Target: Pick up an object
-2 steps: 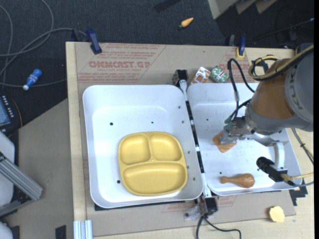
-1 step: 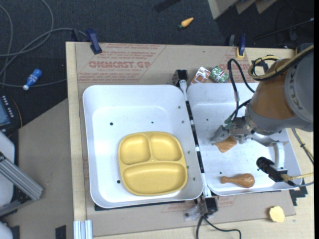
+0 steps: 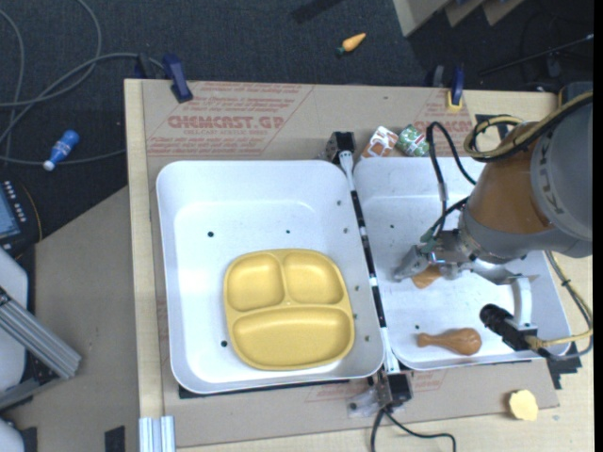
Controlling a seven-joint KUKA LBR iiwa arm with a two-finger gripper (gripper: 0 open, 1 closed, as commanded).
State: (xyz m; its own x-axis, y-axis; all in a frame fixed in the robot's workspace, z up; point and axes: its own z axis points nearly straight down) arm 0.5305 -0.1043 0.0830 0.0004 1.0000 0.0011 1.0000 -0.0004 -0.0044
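Note:
In the right bin (image 3: pixel 405 210) my gripper (image 3: pixel 424 264) is lowered near the bin's left middle, with the arm coming in from the right. A small orange-brown piece (image 3: pixel 426 278) lies right under the gripper tip, partly covered by it; whether it is gripped is hidden. A brown toy drumstick (image 3: pixel 450 341) lies on the bin floor near the front edge, apart from the gripper. The left bin (image 3: pixel 188 205) holds a yellow divided plate (image 3: pixel 287 307).
A red-and-white packet (image 3: pixel 381 142) and a green item (image 3: pixel 412 140) sit on the cardboard behind the right bin. A yellow lump (image 3: pixel 521 404) lies on the bench at the front right. A ridge (image 3: pixel 366 252) divides the bins. Blue clamps (image 3: pixel 175 76) hold the board's back edge.

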